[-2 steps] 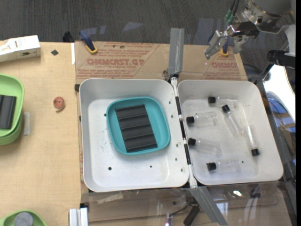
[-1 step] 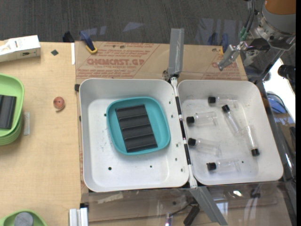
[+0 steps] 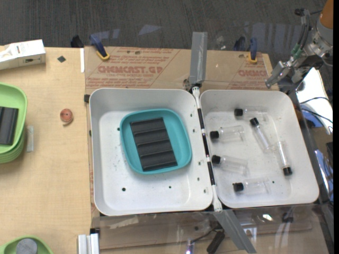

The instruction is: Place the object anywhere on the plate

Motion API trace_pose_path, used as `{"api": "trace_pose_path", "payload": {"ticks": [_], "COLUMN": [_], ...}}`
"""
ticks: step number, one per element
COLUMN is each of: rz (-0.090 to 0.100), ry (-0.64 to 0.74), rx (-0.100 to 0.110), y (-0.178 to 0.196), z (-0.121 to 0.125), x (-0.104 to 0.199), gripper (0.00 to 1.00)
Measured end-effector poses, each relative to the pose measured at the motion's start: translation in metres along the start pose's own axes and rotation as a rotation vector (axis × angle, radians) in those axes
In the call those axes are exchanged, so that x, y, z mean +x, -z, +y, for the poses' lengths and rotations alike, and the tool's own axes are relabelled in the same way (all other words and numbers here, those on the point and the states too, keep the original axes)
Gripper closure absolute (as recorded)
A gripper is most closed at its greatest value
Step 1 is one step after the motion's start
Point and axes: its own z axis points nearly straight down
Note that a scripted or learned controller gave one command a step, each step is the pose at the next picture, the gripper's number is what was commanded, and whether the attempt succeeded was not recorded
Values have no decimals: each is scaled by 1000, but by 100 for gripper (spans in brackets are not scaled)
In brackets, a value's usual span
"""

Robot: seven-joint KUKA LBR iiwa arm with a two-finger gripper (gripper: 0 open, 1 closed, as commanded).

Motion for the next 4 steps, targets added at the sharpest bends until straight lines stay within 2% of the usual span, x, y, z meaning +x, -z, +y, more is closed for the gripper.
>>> {"api": "trace_pose_path", "payload": {"ticks": [1, 3, 4], "rz": [-1, -1, 0], "ry": [0, -48, -81], "rx": [-2, -3, -2], "y": [-14, 44, 52], "z": [-10, -10, -10], "x": [-44, -44, -44], "gripper": [0, 0, 0]}}
